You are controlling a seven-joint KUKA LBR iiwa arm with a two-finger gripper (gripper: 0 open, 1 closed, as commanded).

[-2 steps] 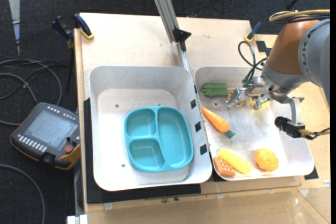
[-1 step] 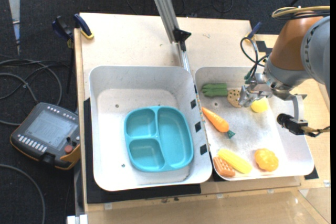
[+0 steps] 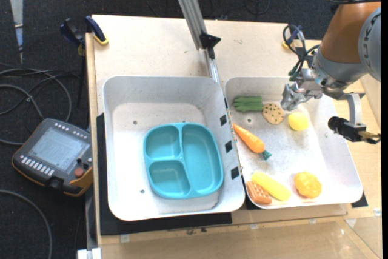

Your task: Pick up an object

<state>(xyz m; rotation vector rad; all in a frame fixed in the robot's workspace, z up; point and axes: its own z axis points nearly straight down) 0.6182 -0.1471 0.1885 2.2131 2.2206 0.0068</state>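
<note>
Pincer reaches down-left into the right bin beside the cookie, grip state unclear.

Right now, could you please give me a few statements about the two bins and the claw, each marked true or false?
1. The blue tray lies in the left bin. True.
2. The carrot lies in the left bin. False: it lies in the right bin, near the divide.
3. The claw hangs over the right bin, by the cookie. True.
4. The green item sits at the right bin's near edge. False: it sits near the far edge.
5. The blue tray has three compartments. True.
</note>
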